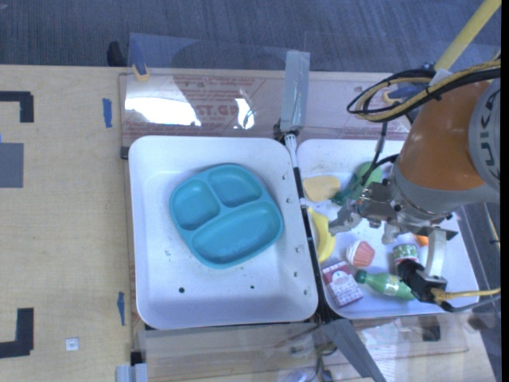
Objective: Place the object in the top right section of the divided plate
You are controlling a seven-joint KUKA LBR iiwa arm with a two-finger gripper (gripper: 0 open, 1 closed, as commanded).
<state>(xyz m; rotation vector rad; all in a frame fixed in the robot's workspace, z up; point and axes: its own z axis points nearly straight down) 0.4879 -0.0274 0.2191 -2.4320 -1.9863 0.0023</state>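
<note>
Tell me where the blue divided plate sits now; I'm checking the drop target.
The blue divided plate lies in the middle of the left bin, left of the divider between the bins; the gripper is over the right bin.

Floor: we see dark blue-grey carpet (238, 14) along the far side.
Table: we see a pale wooden table (64, 213) with black corner marks and blue tape bits on the left.
Light: we note a bright glare on clear sheeting (199, 110) at the far edge.
</note>
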